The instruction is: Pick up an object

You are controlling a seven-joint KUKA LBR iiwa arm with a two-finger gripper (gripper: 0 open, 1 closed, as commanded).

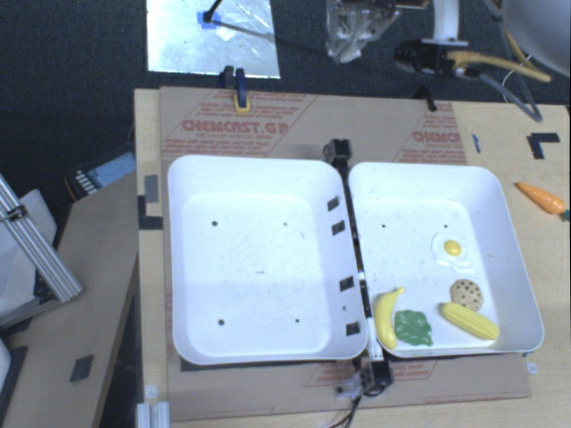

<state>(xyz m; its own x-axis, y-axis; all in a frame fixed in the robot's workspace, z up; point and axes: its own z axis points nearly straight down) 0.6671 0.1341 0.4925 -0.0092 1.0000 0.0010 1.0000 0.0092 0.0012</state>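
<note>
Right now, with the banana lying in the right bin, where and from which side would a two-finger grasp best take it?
Probably the banana at mid-body, from straight above, fingers closing across its narrow width. It lies flat, close to the right bin inner wall, with the green leaf touching its right side, so its upper half, clear of the leaf, looks safer.

Carrot (542,198) on bench right of bins. Foil sheet (212,23) on dark floor top left. Clamp (239,89) at board's (268,123) top edge. Aluminium rail (36,248) far left.
</note>
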